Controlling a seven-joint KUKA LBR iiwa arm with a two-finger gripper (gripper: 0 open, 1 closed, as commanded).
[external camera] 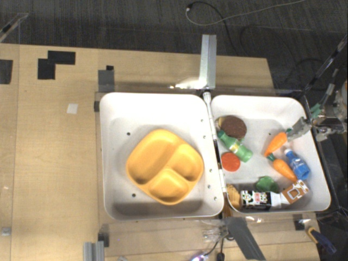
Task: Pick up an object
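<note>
Orange plastic carrot (276,142) lies in your right white bin (255,103), its tip just beside the gripper (296,128) at that bin's right wall. You cannot tell the gripper's state. Nothing is lifted yet; grasp and raise remain.

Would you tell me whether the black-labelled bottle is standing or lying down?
Lying down: the bottle rests lengthwise along the right bin's front wall.

A yellow divided plastic plate (165,166) lies in the left white bin (117,118). The right white bin (261,105) holds small toy foods, including two orange carrots (276,142).
</note>
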